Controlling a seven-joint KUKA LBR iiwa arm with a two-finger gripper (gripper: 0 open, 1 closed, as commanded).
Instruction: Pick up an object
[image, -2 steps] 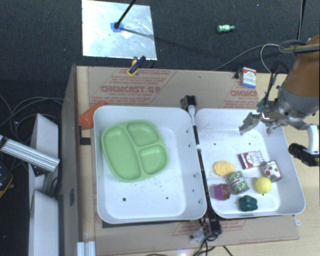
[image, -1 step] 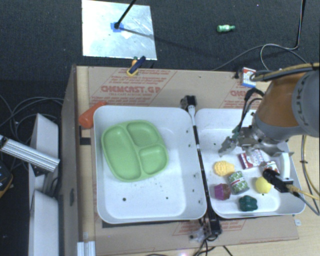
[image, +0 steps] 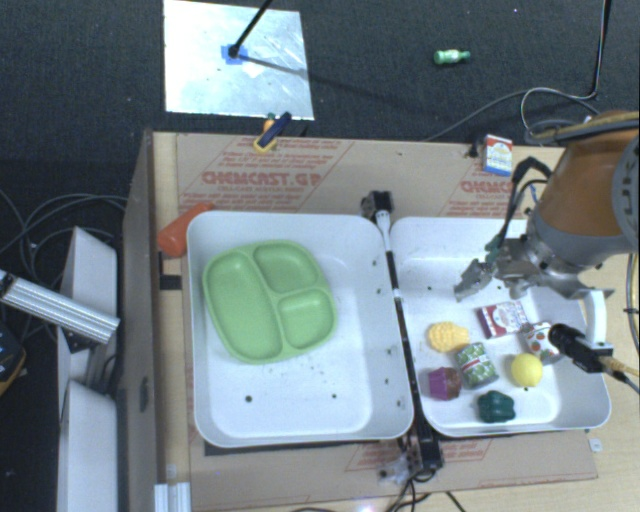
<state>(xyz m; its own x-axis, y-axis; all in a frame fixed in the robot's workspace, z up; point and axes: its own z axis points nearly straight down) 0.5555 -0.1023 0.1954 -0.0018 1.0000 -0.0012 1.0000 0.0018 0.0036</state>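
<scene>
Six small objects lie clustered toward the right bin's (image: 440, 240) front edge, among them a yellow corn piece (image: 448, 336) and red box (image: 501, 319). Gripper (image: 480, 277) hovers above the bin's middle, fingers spread, holding nothing. Recommend descending squarely over one isolated item, avoiding neighbours, before closing.

Arm (image: 600, 190) cropped at right edge

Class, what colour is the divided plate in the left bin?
Light green, seen best in the camera view.
</scene>
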